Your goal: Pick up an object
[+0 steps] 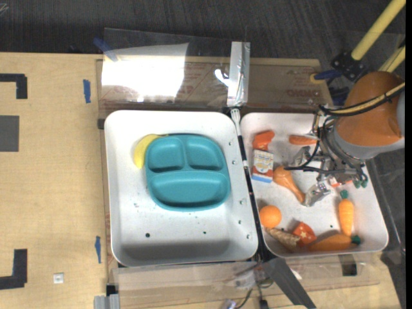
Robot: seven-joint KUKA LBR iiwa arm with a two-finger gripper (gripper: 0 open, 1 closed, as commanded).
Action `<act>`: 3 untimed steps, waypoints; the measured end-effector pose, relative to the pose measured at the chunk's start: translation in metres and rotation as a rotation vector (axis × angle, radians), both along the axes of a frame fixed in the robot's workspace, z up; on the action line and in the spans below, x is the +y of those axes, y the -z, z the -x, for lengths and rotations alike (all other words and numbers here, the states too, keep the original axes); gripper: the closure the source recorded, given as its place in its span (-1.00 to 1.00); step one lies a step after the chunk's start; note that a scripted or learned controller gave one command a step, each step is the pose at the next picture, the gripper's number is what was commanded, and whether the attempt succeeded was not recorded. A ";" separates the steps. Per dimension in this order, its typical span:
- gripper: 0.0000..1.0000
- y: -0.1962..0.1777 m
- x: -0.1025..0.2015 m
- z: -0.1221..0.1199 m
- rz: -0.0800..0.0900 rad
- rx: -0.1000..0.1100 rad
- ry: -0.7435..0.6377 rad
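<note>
Camera view puts the claw [320,192] low in the right bin [376,227], at right of frame; whether it stands wide or narrow I cannot tell. Smooth plastic toy food crowds it: an orange drumstick-like piece [290,182] just beside it, a tapered carrot [346,216], a round orange [270,216], a small carton [261,161]. Rounded, slick shapes could roll or squirt away, I judge. A glossy teal divided plate [188,171] lies in the left bin [125,217].
</note>
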State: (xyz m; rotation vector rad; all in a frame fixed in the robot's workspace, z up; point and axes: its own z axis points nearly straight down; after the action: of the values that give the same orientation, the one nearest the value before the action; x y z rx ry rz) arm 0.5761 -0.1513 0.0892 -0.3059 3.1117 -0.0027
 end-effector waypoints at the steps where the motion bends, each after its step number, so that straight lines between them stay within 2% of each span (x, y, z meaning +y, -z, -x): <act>1: -1.00 -0.001 0.056 -0.004 -0.004 0.003 0.204; 2: 1.00 -0.015 0.057 -0.008 -0.003 -0.011 0.202; 3: 1.00 -0.130 0.086 -0.085 -0.006 -0.002 0.307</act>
State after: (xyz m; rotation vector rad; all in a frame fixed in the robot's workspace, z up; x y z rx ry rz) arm 0.6616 -0.0654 0.2187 0.1735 3.1194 0.0022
